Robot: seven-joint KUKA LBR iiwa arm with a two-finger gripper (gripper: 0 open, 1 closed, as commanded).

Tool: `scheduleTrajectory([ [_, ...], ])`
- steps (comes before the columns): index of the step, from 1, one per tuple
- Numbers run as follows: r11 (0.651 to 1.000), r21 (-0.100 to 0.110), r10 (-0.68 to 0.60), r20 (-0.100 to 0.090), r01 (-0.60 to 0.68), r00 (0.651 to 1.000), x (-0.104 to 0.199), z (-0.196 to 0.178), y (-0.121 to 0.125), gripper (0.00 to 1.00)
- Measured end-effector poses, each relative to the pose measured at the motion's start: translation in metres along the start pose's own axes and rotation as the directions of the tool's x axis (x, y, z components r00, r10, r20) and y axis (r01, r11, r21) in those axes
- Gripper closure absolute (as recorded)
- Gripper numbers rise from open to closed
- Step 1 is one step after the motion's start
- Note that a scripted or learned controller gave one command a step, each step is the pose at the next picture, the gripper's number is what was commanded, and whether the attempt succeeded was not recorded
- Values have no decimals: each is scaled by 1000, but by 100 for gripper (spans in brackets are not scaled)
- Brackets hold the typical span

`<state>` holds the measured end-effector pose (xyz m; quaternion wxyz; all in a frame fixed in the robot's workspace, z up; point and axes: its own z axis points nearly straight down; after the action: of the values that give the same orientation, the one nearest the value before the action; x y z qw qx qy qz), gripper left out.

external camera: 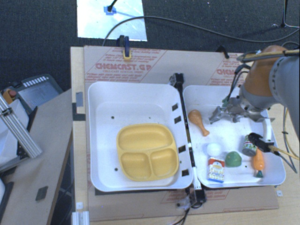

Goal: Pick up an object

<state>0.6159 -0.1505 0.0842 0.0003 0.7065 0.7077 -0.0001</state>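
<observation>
The right bin (206, 92) holds several small items. A tan drumstick (198, 121) lies near its left wall. A white ball (213, 148), a green lump (233, 159) and a small red-and-white carton (216, 169) sit toward the front. A small can (249, 146) and an orange carrot (258, 162) lie at the front right. My gripper (225, 115) hangs low over the middle of this bin, just right of the drumstick and above the white ball. Nothing shows in its grasp.
The left bin (101, 102) carries a yellow divided tray (147, 151). A black divider with clips (183, 125) runs between the bins. The grey arm with its orange band (262, 78) covers the right bin's back right corner. A black cable (269, 149) trails past the can.
</observation>
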Motion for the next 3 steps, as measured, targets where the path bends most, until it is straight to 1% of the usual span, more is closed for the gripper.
scheduleTrajectory([
  [1, 1000, -4, 0, 1, 0, 1000, 0, -12, 1, 100],
  [2, 1000, -5, 2, 1, -2, 1000, -5, -57, 2, 100],
  [3, 1000, -6, -2, 1, 2, 1000, -1, -109, -6, 100],
])
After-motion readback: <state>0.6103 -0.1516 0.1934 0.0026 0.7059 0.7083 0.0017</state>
